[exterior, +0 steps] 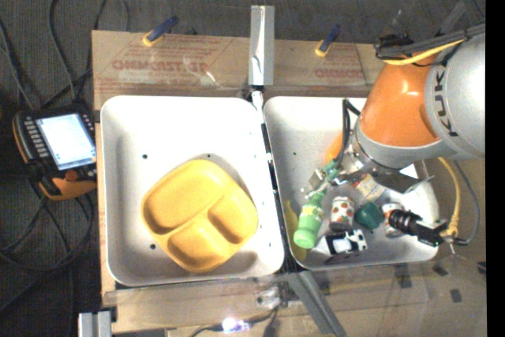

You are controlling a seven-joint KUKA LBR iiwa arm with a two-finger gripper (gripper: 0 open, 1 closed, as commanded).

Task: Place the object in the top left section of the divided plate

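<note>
1. The yellow three-section plastic plate [151, 205] sits tilted in the left shallow white bin [126, 130]. Nothing is in it. The target is its top left section [189, 187], the big one farthest from my arm.
2. The object to move isn't on the plate yet. My guess is it's somewhere in the clutter to the plate's right, across the divider in the right shallow white bin [300, 122].
3. Nearest the plate in that pile is a green plastic bottle [307, 225]. It lies with its long axis roughly along the divider, narrow end pointing away from the camera.
4. A bit farther right of the plate are a small white cube with red spots [341, 211], a teal rounded thing [368, 215] and a small black-and-white thing [347, 242].
5. My pincer [339, 174] hangs low over that pile, just past the bottle's narrow end and well to the right of the plate. My wrist covers it, so I honestly can't tell how far open it is or whether it has hold of anything.
6. The relation that matters is that the target section lies straight left of my pincer. So my guess is the carry has to cross the divider and most of the plate before I let go.
</note>
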